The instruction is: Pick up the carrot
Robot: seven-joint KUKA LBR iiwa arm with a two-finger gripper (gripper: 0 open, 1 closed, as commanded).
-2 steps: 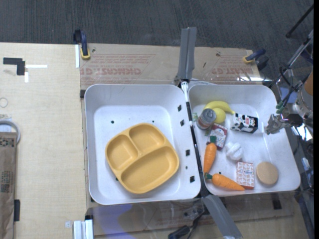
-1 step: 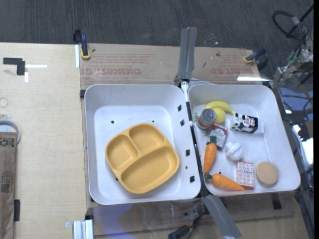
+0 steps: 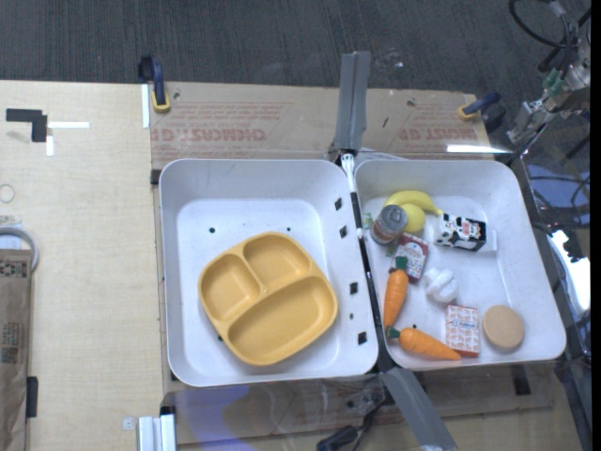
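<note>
Two carrots (image 3: 395,295) (image 3: 428,343) lie in the right bin (image 3: 535,252), near its left wall. A yellow plate (image 3: 269,297) sits in the left bin (image 3: 183,252). Pincer state: cannot tell

There are two white bins: one on the left (image 3: 178,280) and one on the right (image 3: 535,280). The left bin has one yellow plate (image 3: 268,297) with three parts in it. The right bin has two carrots, one standing up and down (image 3: 395,296) and one lying flat (image 3: 429,344), plus one banana (image 3: 418,202), one small jar (image 3: 389,224), one red packet (image 3: 412,255), one black and white carton (image 3: 463,233), one white lump (image 3: 439,284), one small box (image 3: 462,330) and one round tan cookie (image 3: 503,328).
</note>
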